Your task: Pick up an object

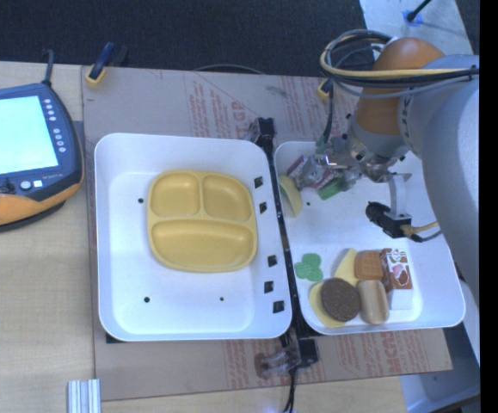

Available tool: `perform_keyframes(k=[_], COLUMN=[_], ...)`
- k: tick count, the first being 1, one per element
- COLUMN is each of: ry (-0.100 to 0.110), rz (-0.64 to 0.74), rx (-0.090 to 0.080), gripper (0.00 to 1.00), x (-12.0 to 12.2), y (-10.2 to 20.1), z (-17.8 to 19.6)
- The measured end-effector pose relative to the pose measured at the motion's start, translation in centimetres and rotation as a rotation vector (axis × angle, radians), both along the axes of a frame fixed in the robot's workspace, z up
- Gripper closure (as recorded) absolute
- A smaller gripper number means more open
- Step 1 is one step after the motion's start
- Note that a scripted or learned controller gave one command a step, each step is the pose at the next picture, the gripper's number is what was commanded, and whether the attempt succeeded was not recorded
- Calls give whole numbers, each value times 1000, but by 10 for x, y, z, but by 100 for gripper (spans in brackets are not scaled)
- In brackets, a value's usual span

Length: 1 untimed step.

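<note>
The arm reached in from the right and its gripper point(326, 175) hung low over the far left corner of the right bin point(433, 312), probably because an object lay there to be taken. A small green piece point(329, 189) showed at the tips, but I could not tell whether it was gripped or only lay below. The other candidates, toy foods such as a brown cookie point(341, 299) and a green leaf point(308, 268), were gathered near the front wall. The left bin point(119, 308) held a yellow divided plate point(202, 220), likely the place for sorted items.
</note>
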<state>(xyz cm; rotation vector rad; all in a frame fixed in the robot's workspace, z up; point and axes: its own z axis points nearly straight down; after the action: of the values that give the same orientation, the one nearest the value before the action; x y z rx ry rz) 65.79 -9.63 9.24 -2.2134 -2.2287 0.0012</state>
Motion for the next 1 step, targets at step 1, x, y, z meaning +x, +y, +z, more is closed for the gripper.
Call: perform_keyframes(k=[1], ry=[-7], rz=[-10], rx=[-6], gripper=[0], x=[-14], y=[-78], z=[84])
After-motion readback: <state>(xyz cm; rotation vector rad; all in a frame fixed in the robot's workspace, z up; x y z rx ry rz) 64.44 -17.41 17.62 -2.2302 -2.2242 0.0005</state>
